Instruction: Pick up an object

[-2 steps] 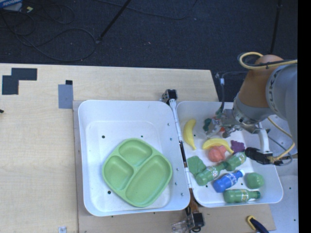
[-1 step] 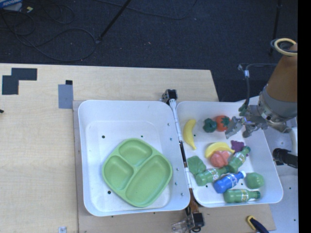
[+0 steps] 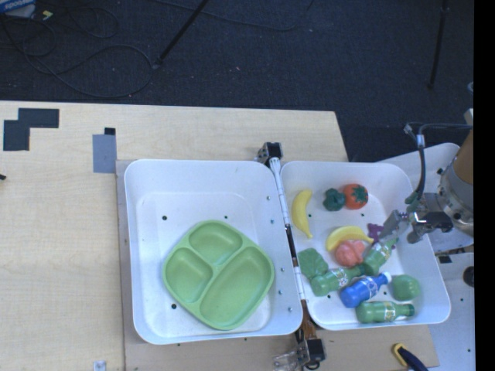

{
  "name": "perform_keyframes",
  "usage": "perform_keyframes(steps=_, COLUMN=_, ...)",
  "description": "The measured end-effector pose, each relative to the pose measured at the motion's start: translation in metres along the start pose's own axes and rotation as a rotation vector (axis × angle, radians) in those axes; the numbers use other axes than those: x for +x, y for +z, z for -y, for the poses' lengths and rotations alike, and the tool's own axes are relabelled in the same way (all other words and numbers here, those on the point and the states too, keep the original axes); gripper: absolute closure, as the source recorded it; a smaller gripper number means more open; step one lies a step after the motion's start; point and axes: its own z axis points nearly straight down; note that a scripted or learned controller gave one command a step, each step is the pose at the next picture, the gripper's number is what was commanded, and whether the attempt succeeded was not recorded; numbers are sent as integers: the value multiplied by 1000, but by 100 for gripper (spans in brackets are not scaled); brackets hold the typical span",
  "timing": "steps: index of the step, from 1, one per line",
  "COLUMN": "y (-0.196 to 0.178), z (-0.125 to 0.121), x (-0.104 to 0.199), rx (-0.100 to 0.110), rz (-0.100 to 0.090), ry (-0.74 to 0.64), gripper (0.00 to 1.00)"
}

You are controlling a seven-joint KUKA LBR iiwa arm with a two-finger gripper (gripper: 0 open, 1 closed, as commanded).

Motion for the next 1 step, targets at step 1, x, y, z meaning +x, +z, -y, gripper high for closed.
perform_keyframes(steps=1, y=-9, z=-11, x=29, rx=-1, rz=1, ry=-2, gripper=100)
